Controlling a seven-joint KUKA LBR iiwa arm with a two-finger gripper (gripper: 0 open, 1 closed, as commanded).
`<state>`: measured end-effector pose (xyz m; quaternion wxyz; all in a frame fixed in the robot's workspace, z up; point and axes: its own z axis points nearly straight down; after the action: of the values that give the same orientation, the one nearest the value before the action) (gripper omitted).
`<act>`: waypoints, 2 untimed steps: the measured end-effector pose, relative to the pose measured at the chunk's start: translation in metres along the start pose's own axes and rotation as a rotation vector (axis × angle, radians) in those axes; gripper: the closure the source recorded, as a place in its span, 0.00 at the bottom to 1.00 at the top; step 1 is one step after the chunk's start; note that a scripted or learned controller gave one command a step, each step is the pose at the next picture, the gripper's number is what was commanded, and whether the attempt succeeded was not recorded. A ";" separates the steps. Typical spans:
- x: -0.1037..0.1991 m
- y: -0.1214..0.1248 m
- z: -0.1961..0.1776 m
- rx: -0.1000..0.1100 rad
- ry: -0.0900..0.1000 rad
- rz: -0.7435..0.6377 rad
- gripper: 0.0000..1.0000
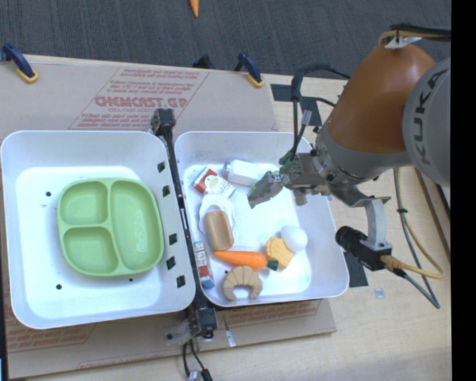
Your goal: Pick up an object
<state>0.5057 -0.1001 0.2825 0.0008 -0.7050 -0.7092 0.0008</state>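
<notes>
My gripper (263,190) hangs over the middle of the right bin (327,236), reaching in from the right below the grey arm with its orange band (377,101). Just left of it lie a white cylinder (242,171) and a red and white packet (210,183). Below it are a tan bread roll on a white piece (217,228), an orange carrot (240,257), a croissant (243,282), a yellow wedge (279,252) and a white egg (294,236). I see nothing held in the gripper.
The left bin (16,213) holds a green divided plate (109,226). A black hinge strip (174,205) runs between the two bins. Cardboard (143,94) lies under both bins, with clamps at its far edge. Cables and a black fitting (365,248) sit right of the right bin.
</notes>
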 end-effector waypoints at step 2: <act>-0.069 0.059 0.191 0.001 0.000 -0.001 0.00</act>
<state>0.5648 -0.1690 0.0912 0.0012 -0.7047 -0.7095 0.0013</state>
